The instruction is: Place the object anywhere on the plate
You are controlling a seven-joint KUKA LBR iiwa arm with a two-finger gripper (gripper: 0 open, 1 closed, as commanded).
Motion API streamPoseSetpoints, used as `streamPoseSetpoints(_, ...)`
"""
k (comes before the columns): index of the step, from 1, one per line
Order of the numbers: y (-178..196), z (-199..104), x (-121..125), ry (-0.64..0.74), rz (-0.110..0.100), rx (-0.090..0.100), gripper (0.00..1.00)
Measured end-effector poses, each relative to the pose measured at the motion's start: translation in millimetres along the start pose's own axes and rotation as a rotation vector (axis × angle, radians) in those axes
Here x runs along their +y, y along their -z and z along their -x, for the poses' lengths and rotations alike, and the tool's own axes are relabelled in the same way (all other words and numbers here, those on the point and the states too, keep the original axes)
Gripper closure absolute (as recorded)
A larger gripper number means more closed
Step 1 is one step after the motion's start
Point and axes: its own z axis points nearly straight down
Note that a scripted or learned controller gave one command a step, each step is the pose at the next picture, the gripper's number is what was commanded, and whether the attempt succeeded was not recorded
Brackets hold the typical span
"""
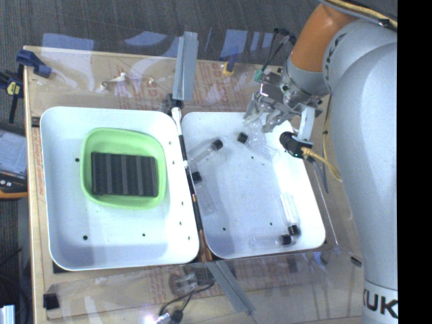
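Observation:
A green plate (87,164) lies in the left bin (61,228) and carries a dark ridged insert (125,174). Several clear vials with black caps lie in the right bin (236,245): one (206,151) at its upper left, one (202,191) along its left wall, one (289,211) at the lower right. A further small vial (247,139) rests near the bin's top. My gripper (267,118) hangs over the top right corner of the right bin, just above and to the right of that small vial. Nothing is visibly held in it.
The grey arm with its orange band (317,39) fills the right side. A black cable plug (290,142) sticks out beside the wrist, over the right bin's wall. A grey metal bar (182,66) stands behind the gap between the bins.

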Motion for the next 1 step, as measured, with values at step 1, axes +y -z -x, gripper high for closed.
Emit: streamPoseSetpoints(1,0.2,0.2,0.1,0.0,0.0,0.0,0.0)
